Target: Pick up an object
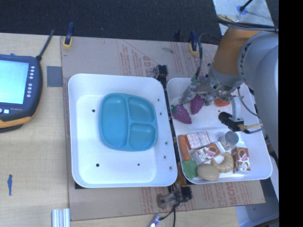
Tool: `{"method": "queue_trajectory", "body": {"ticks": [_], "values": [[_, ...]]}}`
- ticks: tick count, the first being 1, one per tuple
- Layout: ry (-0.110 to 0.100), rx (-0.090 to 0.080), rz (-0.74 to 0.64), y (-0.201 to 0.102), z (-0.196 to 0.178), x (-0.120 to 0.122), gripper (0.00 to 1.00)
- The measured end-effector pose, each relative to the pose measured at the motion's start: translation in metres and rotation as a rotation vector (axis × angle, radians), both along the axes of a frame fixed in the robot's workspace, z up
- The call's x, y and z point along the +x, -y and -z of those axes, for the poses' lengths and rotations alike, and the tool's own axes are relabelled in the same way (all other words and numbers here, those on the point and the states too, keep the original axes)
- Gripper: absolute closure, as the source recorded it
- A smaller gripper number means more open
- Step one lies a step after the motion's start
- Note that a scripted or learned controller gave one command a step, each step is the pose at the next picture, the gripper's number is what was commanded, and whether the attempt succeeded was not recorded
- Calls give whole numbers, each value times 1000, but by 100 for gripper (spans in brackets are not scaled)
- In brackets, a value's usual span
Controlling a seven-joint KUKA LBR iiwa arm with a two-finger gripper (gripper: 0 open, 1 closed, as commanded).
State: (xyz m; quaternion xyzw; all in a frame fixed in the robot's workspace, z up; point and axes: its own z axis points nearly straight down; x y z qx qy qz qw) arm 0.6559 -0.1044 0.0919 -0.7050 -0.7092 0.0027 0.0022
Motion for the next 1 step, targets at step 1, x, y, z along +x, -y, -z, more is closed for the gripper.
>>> {"method": "queue_trajectory", "body": {"ticks": [1], "values": [[3, -1, 1, 6, 0, 0, 0]]}}
